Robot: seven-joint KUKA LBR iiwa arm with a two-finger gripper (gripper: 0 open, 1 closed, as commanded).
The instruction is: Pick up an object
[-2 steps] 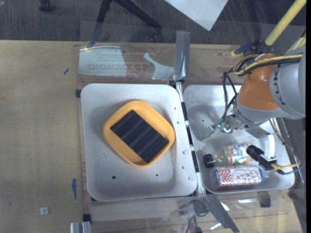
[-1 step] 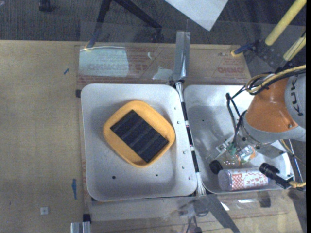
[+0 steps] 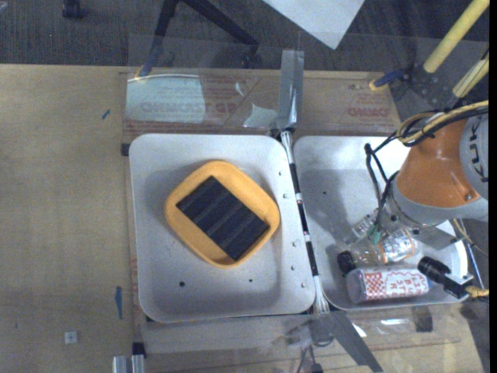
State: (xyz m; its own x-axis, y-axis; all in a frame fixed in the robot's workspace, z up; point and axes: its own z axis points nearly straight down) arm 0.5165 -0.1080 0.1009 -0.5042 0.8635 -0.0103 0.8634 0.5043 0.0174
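My gripper hangs low over the front of the right bin, below the orange wrist band. It is right above a clear plastic bottle with a black cap that lies on its side. Whether the bottle is between the gripper's tips cannot be made out. Just in front of the bottle lies a tube with a red and white pattern, along the bin's front wall. In the left bin rests a yellow dish with a black ribbed insert.
The divider between the two bins runs just left of the bottle. Beyond the bins lie a taped clear sheet and a chair base. Yellow poles stand at the far right.
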